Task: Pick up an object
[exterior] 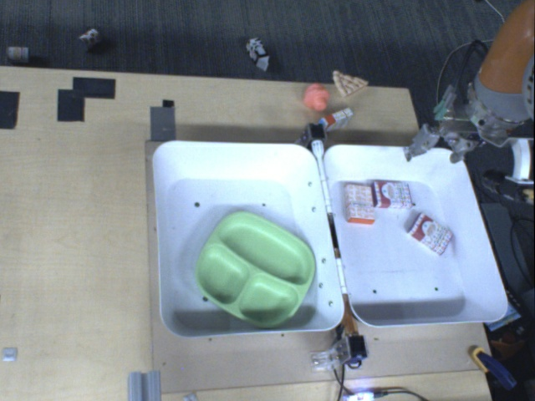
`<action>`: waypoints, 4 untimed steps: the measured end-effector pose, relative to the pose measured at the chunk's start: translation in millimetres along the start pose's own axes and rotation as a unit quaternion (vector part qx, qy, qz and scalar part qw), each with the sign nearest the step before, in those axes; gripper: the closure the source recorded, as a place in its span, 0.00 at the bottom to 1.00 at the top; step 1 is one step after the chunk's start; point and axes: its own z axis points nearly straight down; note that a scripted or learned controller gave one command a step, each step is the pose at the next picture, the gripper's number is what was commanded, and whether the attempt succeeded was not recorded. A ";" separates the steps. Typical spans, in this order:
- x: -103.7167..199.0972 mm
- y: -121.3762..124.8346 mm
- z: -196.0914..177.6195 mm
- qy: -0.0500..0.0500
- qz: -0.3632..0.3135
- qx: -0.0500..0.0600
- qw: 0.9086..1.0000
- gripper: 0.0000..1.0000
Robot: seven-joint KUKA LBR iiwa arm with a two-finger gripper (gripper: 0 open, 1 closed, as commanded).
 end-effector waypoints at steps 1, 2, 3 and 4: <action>44.5 -23.9 97.7 0.000 0.001 -0.002 1.000 0.00; 44.7 -21.4 84.9 -0.001 -0.002 -0.006 1.000 1.00; 44.8 -21.6 85.1 -0.001 -0.002 -0.006 1.000 0.00; 88.8 -61.1 108.2 -0.002 0.002 -0.003 1.000 0.00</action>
